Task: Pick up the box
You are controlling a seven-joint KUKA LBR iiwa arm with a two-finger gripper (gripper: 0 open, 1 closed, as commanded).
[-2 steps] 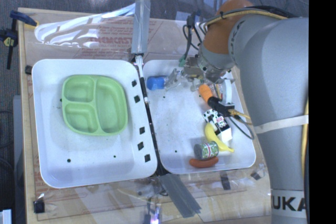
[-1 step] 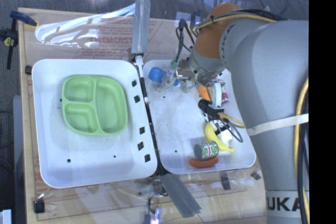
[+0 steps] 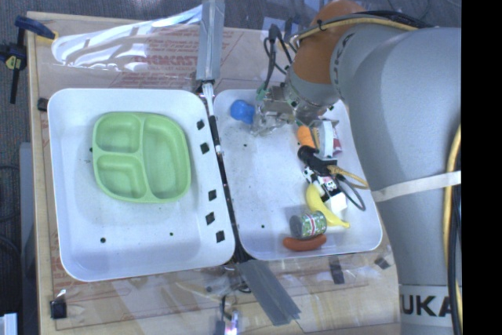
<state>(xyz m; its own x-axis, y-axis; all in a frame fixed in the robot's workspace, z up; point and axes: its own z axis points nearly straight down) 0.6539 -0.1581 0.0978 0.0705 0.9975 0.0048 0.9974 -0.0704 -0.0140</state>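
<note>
Left bin [image 3: 63, 169] first: a green plate [image 3: 141, 157] with three wells sits in its upper half, in plain sight. Across the divider into the right bin [image 3: 263, 192], things get harder to read. A blue ball [image 3: 241, 111] sits in the top left corner, and just beside it on the right the gripper [image 3: 265, 121] is down low at the bin's top edge. It is a tangle of metal and cable from up here, so I cannot tell whether the jaws are apart or together, and nothing can be seen between them. Next along is an orange thing [image 3: 306, 136], its top end tucked under the wrist. Touching its right side is the box [image 3: 332, 139], white with a red stripe, lying against the bin's right wall near the top. Its upper end is hidden by the arm and its print is too small to read. Lower down, a banana [image 3: 320, 204] lies at a slant and a small can [image 3: 308, 225] rests on its side just under it. A red sausage [image 3: 304, 243] lies along the bottom wall. The arm [image 3: 392, 114] fills the right side as a big grey bulk cut off by the frame. It reaches leftward over the bin's top right corner, its orange band [image 3: 314, 59] above the wrist, which bends down to the gripper
</note>
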